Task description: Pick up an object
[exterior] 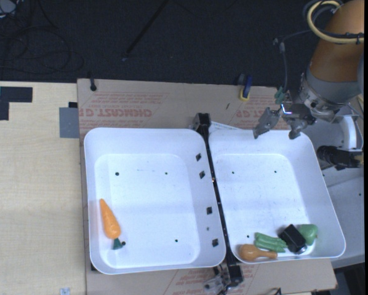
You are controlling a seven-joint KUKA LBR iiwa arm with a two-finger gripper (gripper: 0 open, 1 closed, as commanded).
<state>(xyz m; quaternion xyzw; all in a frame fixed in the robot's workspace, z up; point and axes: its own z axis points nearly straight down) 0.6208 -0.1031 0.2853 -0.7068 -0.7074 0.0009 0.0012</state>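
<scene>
Pincer (276,126) open-fingered above right bin's (332,211) far rim, nothing between.

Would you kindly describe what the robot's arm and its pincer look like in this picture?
The arm has a rounded orange band above a grey wrist section. A yellowish cable loops beside the orange part, and a thin dark cable runs down on the left of the wrist. The pincer is small, dark grey metal with two slim fingers, and a speck of blue light shows at its base.
</scene>
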